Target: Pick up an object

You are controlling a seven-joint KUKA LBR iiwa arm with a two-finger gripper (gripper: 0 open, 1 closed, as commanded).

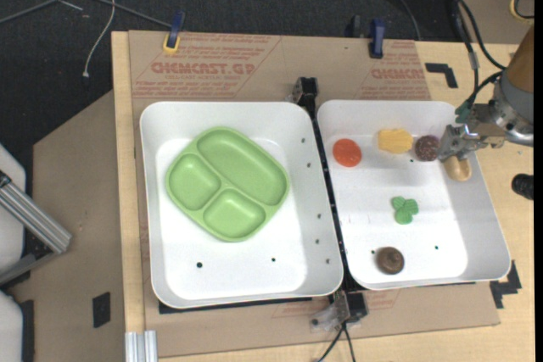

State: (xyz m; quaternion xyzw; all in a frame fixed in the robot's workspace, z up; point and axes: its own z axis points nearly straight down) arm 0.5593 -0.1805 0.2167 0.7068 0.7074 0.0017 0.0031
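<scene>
The right white bin (475, 216) holds several small items. An orange-red round piece (346, 152) lies at its left, and a yellow block (394, 140) sits near the back. A dark brown round piece (426, 148) lies just left of my gripper (452, 145). A tan piece (459, 170) sits directly below the gripper. A green clump (404, 209) is in the middle, and a brown round piece (389, 259) lies near the front. The gripper hangs low over the bin's back right part, beside the dark brown piece.
The left white bin (170, 267) carries a green three-compartment plate (227, 182). A black divider clamp (305, 88) sits between the bins at the back. Blue clamps (176, 31) (377, 36) hold the cardboard base. Cables (475, 30) run along the right.
</scene>
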